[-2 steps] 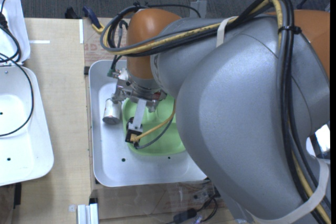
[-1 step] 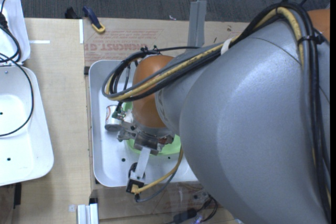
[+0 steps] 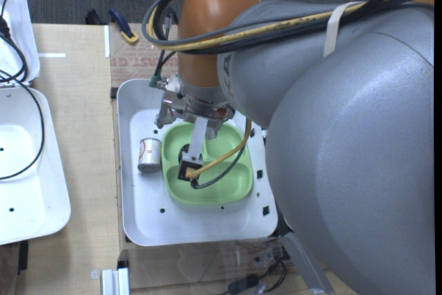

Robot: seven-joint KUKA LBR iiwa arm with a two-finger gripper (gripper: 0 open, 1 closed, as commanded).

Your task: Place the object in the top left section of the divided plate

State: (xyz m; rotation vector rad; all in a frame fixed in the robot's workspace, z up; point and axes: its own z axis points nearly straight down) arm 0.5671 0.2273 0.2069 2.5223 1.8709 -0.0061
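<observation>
Hanging over the upper part of the divided plate (image 3: 231, 186), the gripper (image 3: 195, 114) sits tucked under the orange wrist (image 3: 207, 31). Whether it is spread or closed cannot be told, and nothing shows in its grasp. Left of it and slightly lower, the small silver can (image 3: 148, 154) rests on the floor of the white bin (image 3: 138, 217), just beside the plate's left rim and outside it. The can seems to lie on its side, long axis running roughly up and down the view. The gripper would likely need to shift left off the plate, then carry the can a short way right into the top left section.
</observation>
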